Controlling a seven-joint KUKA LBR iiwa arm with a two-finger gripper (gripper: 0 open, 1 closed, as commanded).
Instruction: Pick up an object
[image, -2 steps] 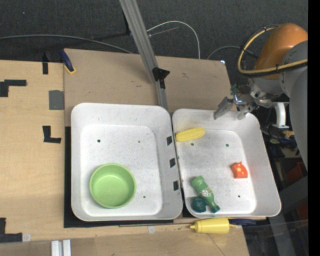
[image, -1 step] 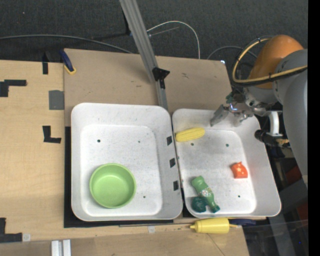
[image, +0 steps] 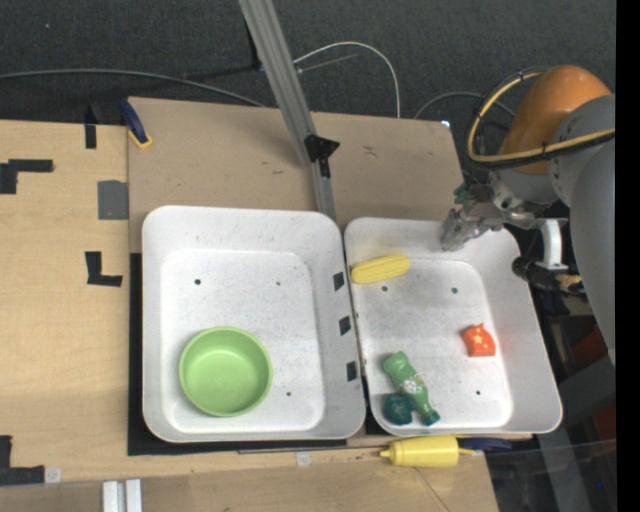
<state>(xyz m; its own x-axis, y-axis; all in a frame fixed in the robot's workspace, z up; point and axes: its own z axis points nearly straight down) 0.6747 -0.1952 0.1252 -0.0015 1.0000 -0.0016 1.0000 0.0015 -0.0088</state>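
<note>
Nearest the camera, a yellow bottle (image: 425, 451) lies outside the bins on the bench edge. In the right bin (image: 520, 400): green bottle (image: 410, 387) near the front wall, small orange block (image: 479, 341) mid-right, yellow corn cob (image: 380, 268) at the back-left. Left bin (image: 240, 225) holds a green bowl (image: 225, 370). Farthest — gripper (image: 460, 232) over the right bin's back rim, nothing between its fingers; their spacing I cannot tell. Risk: descending here strikes the rim — every object sits well apart.

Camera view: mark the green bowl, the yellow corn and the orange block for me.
green bowl (image: 226, 371): camera view, centre of its inside, in the left bin.
yellow corn (image: 380, 268): camera view, middle of the cob, at the right bin's back slope.
orange block (image: 480, 342): camera view, its top face, in the right bin.
</note>
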